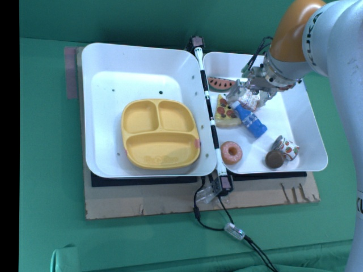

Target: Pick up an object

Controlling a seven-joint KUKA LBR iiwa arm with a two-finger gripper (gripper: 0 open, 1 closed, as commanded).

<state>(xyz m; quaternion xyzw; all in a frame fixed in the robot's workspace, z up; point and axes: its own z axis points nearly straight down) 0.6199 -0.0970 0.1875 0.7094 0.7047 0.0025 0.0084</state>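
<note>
Overhead slanted view of two white bins side by side. The left bin (102, 84) holds one yellow divided plate (160, 134) with three compartments. The right bin (309, 129) holds six small items: one watermelon slice (220, 84) at its upper left, one pizza slice (225, 111) just below it, one blue bottle (250, 122) at centre, one pink-iced doughnut (231, 152) at lower left, one brown disc (274, 160) at lower right, and one patterned cup (287, 147) lying on its side, touching the disc.

The arm enters from the right of the frame and the gripper (248, 98) hangs low over the upper middle of the right bin. Whether it is spread or closed cannot be told; nothing is visibly held.

The likely target, judged by nearness, is the blue bottle. Its white-capped end lies directly under the gripper; its body extends away toward the lower right of the frame. The long axis thus runs diagonally, upper left to lower right, and the pizza slice lies just beside the cap, leaving little room on that side.
</note>
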